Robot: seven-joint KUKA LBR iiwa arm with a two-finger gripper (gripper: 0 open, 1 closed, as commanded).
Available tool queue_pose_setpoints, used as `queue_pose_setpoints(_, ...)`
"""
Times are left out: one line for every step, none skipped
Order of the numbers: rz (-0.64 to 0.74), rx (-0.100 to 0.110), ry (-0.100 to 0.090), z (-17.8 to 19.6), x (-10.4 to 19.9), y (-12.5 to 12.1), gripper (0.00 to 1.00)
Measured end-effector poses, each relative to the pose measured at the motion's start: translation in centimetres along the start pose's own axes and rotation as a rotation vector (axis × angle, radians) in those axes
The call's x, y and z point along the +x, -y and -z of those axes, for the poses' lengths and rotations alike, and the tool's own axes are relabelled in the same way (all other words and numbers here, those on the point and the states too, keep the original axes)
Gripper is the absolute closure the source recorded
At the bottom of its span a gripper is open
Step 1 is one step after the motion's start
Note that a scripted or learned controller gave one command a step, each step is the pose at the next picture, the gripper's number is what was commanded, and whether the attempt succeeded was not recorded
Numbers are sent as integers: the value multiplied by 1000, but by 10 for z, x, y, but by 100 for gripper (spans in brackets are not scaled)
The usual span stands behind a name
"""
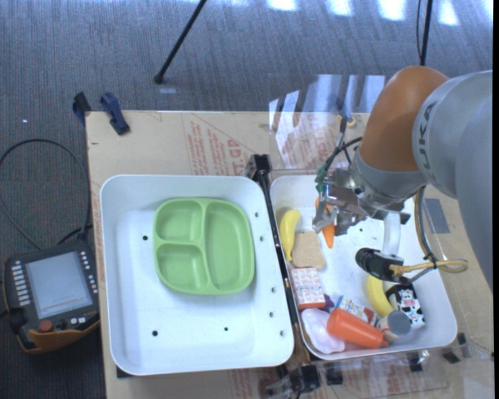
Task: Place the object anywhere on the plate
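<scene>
My fingers (331,225) were clamped on an orange carrot (328,236), hanging point-down over the right bin (443,306); the green plate (205,246) lay well to the camera's left.

Open white floor around the green plate (205,246) in the left bin (116,306); toys crowding the right bin (446,318).

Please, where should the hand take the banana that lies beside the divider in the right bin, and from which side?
Probably across the middle of the banana, coming from straight above. It lies flat, long and narrow, and its ends taper. The slice of bread touches its lower end.
</scene>
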State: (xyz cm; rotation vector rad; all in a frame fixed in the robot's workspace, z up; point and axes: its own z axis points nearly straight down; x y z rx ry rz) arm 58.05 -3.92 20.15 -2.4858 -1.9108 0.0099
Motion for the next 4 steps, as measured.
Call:
queue_pose_setpoints(24, -1, -4, -16, 103, 1, 100)
queue_pose_setpoints(-383, -1, -1, 20, 166, 66, 100)
queue_pose_setpoints(-446, -3, -3, 72, 253, 92, 100)
queue_pose_setpoints(-444, -2, 1, 71, 252, 92, 0)
